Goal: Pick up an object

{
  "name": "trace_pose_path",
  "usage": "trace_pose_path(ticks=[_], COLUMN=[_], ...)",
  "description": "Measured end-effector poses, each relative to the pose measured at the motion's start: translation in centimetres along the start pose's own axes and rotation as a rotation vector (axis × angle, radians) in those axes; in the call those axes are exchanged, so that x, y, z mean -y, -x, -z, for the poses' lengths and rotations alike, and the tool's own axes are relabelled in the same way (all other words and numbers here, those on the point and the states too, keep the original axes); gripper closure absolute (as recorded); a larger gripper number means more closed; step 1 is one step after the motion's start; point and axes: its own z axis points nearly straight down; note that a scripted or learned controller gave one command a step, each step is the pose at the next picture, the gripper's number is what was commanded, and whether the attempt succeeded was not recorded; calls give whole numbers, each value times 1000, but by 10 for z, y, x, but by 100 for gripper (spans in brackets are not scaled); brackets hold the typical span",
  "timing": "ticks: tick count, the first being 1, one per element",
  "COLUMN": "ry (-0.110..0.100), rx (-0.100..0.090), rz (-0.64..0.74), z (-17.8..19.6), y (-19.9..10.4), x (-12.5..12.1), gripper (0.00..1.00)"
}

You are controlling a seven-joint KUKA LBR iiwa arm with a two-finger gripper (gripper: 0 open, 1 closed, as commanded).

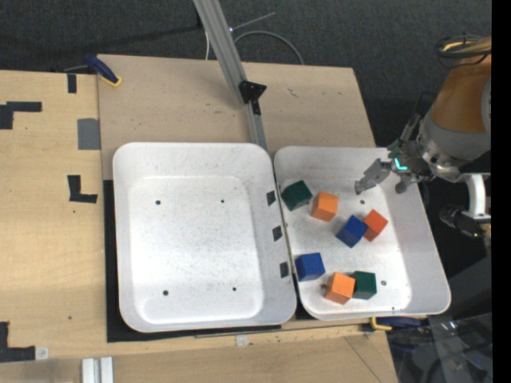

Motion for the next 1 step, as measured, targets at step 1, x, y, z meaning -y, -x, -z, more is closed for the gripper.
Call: trace_pose_path(ticks=[1], ry=[4], rx=[1], rz=[1], z=[2], y=[0], x=[-1], gripper=[0])
